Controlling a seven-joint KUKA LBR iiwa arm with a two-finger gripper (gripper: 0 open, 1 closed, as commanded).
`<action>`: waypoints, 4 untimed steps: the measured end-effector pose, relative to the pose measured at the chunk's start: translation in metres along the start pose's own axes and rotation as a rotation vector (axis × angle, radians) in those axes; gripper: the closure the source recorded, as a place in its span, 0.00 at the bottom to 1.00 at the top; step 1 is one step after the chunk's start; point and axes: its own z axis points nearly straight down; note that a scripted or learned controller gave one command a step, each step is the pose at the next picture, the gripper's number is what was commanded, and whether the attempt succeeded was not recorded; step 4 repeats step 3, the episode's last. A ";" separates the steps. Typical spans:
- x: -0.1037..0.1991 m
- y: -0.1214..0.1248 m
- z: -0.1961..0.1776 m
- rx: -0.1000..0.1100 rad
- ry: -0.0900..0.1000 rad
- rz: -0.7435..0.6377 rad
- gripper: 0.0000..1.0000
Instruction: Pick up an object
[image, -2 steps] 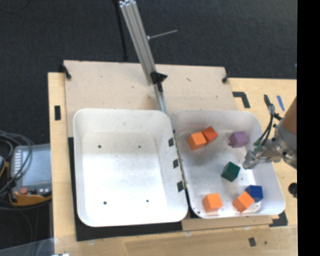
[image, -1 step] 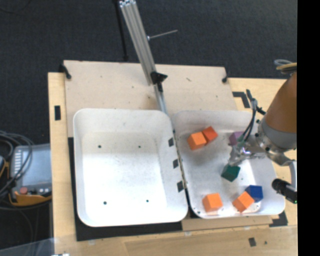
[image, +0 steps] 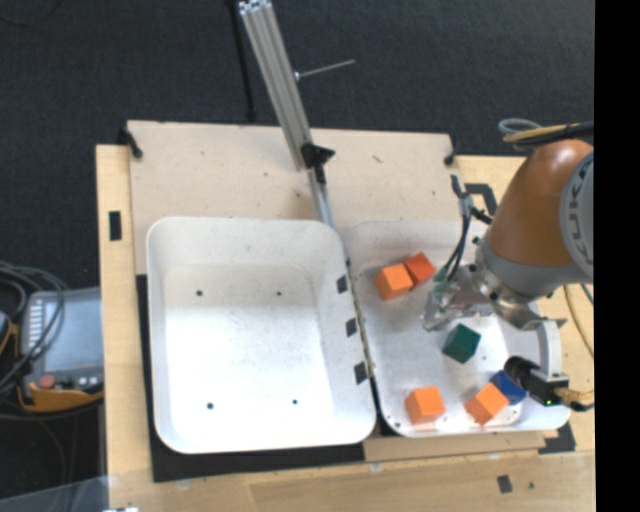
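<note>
- The setting is a dark carpeted floor under a pale wooden desk (image: 230, 165), with a slanted aluminium rail (image: 280, 80) rising from its back edge and some cabled gear on the floor at the far left.
- The left bin (image: 165, 300) is a shallow white tray showing a bare speckled floor; nothing there calls for the arm.
- The right bin (image: 375, 250) holds the candidates: an orange block (image: 394, 280) with a second orange block (image: 421, 267) touching it near the back, another orange block (image: 425, 403) at the front wall, a dark green block (image: 461, 344) near the middle, and an orange block (image: 487, 403) pressed against a blue block (image: 509, 387) in the front right corner.
- The claw (image: 447, 305) hangs just behind and to the left of the green block, beside it rather than over it; I cannot tell how it is set, as the wrist hides much of it.
- The green block looks the best target: it stands apart from its neighbours, so nothing else should be caught.
- To do this well, centre over the green block, square to its flat faces, and descend fully before closing.
- The corner pair looks riskier, being crowded by the wall.
</note>
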 end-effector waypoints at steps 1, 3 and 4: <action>0.055 0.002 -0.007 -0.002 0.001 -0.001 1.00; 0.152 0.032 -0.018 0.000 0.001 -0.001 1.00; 0.152 0.032 -0.018 0.000 0.001 -0.001 1.00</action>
